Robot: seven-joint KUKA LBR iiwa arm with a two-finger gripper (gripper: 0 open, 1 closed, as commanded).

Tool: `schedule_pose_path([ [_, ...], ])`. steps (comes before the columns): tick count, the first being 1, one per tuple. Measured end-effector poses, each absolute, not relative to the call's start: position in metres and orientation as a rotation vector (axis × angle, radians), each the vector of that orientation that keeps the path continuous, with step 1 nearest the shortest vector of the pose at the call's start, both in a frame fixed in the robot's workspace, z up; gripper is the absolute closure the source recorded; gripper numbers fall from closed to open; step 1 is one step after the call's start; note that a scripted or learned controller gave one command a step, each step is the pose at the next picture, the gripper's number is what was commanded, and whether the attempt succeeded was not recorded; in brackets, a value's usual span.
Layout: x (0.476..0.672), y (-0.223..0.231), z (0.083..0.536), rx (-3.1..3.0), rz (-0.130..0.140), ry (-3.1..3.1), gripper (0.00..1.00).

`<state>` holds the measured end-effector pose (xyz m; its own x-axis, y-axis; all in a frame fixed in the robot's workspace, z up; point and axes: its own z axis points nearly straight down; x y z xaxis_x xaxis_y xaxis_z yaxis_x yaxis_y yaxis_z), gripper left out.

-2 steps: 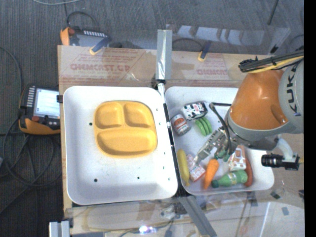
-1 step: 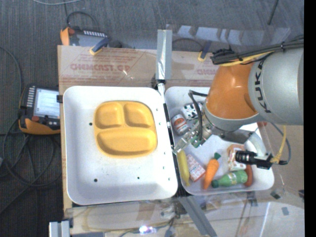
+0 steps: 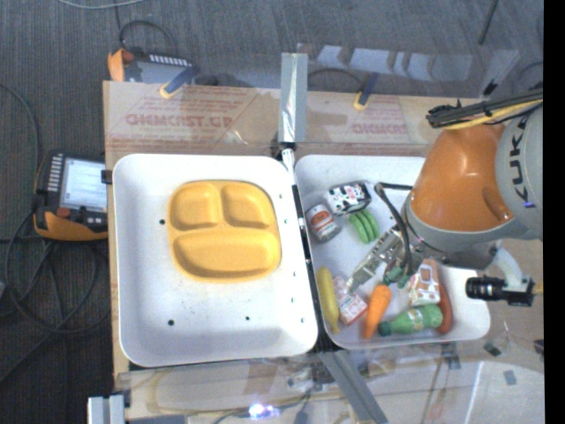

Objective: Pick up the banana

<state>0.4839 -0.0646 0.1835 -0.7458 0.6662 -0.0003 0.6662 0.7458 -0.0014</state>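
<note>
Arm [image 3: 468, 193]: I see it reaching in from the right, its grey and orange bulk over the right bin's far side. It hides part of that bin from me, so I could miss a bump there.
Left bin [image 3: 141, 325]: it carries the yellow divided tray [image 3: 225, 230]. Not in play; low risk.
Right bin [image 3: 459, 329]: crowded. Anything I nudge will likely shove its neighbours.
Gripper [image 3: 375, 263]: it hangs low near the bin's middle, metal fingers pointing toward the lower left. I cannot tell from here whether the jaws are apart or closed; nothing is visibly between them.
Banana [image 3: 327, 297]: it lies along the right bin's left wall, lengthwise, near the front corner, apart from the gripper. My worry is that a finger lands on the wall instead of beside the fruit.
Carrot [image 3: 377, 311]: near the banana, between it and the gripper's side. A slanted approach could catch it first.
Small packet [image 3: 351, 308]: just beside the banana's lower end. It may get pinched along with the fruit.
Can [image 3: 323, 223]: just past the banana's far end. An overshoot would likely knock it.
</note>
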Motion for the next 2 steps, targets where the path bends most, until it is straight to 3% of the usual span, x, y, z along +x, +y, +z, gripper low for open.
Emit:
schedule_pose_path([
  [1,0.485,0.001,0.238,-1.556,0.000,-2.730,1.00],
  [2,0.483,-0.071,0.183,-1.032,0.003,-2.966,1.00],
])
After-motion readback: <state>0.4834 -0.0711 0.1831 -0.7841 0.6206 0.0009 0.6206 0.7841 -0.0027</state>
